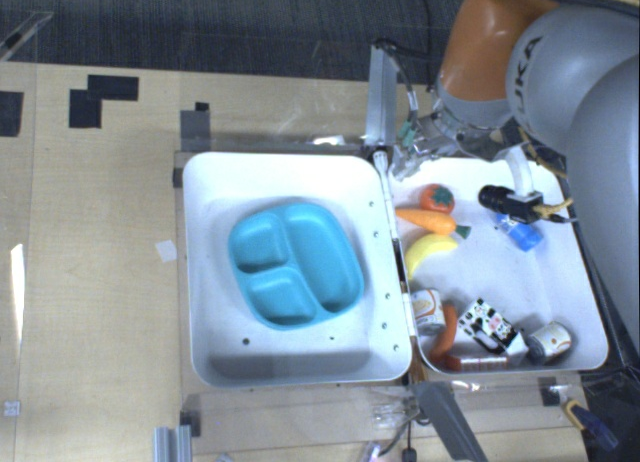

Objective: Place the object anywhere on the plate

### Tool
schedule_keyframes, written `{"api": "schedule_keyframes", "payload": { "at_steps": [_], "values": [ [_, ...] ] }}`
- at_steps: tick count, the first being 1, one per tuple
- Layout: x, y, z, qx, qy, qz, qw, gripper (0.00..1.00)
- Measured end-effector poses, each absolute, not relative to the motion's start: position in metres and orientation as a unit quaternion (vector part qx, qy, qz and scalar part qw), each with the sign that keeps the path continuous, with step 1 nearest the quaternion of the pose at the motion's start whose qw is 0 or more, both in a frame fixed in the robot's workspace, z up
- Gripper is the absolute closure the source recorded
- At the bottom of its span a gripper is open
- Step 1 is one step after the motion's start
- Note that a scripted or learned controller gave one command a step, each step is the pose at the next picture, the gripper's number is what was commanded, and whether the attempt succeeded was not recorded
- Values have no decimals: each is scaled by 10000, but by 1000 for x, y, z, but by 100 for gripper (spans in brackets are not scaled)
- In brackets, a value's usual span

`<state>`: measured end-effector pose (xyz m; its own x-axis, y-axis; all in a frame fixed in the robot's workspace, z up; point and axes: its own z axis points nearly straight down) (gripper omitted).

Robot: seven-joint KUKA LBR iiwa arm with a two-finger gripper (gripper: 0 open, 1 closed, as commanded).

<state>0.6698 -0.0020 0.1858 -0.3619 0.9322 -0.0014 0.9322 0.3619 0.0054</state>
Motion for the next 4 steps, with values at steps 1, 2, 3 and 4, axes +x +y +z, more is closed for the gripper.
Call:
{"api": "schedule_keyframes", "payload": {
  "at_steps": [1, 2, 3, 4],
  "values": [
    [529, 71, 193, 5111, 8595, 20, 17, 100],
    [563, 63, 214, 5684, 8228, 21, 21, 100],
    [617, 52, 224, 5927, 8054, 17, 20, 100],
    [548, 15, 202, 4579, 8890, 15, 21, 100]
  ]
}}
